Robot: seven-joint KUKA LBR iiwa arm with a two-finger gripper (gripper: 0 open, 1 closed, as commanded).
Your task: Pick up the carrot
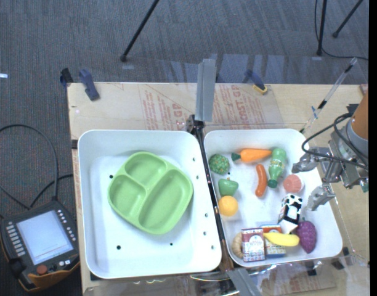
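Note:
The orange carrot [253,155] with a green top lies flat in the far part of the right bin [250,135], between a broccoli [219,163] and a green bottle [276,165]. My gripper [312,181] hovers over the right side of that bin, about a hand's width right of the carrot and apart from it. Its two fingers stand spread with nothing between them, so it is open. A pinkish round fruit [292,183] lies just left of the fingers.
The right bin also holds a red sausage [260,180], a green pepper [227,186], an orange [228,206], a cow figure [291,209], a purple fruit [307,235], a banana [281,239] and a small box [252,244]. A green divided plate [150,191] sits in the left bin [93,227].

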